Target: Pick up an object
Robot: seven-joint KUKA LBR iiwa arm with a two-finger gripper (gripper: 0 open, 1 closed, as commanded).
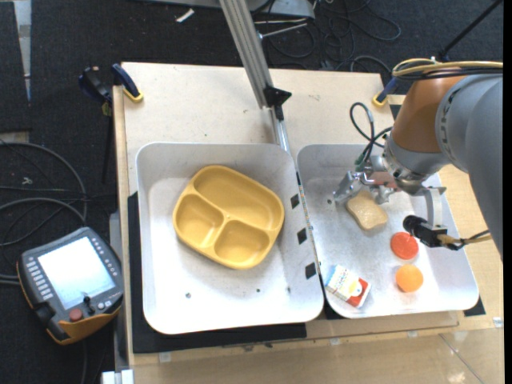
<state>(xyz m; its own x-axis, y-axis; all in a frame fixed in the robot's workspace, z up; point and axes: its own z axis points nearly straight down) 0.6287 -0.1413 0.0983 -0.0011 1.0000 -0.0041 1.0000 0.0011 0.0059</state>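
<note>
Arm: grey KUKA arm [468, 126] with an orange band, reaching in from the right and bent down over the right bin
Tool: the tool [364, 184] sits low over the upper middle of the right bin, just above the beige lump – metal parts and cables crowd it, and I cannot tell its state; nothing can be seen between its parts
Right bin: shallow white bin [456, 286] holding 4 loose things
Beige lump: a pale, bread-like object [367, 214] lying in the middle of the right bin, just beside the tool and directly below it in the view; whether they touch I cannot tell
Red object: a small round red thing [405, 246] to the right of and below the beige lump, near a black part of the arm
Orange ball: a small orange ball [409, 278] just below the red object, apart from it
Carton: a small white packet with red and blue print [347, 285] at the lower left edge of the right bin
Left bin: white bin [160, 214] beside the right one – it carries a yellow tray [229, 215] with 3 compartments, lying flat near the middle
Table: light table [192, 102] under both bins
</note>
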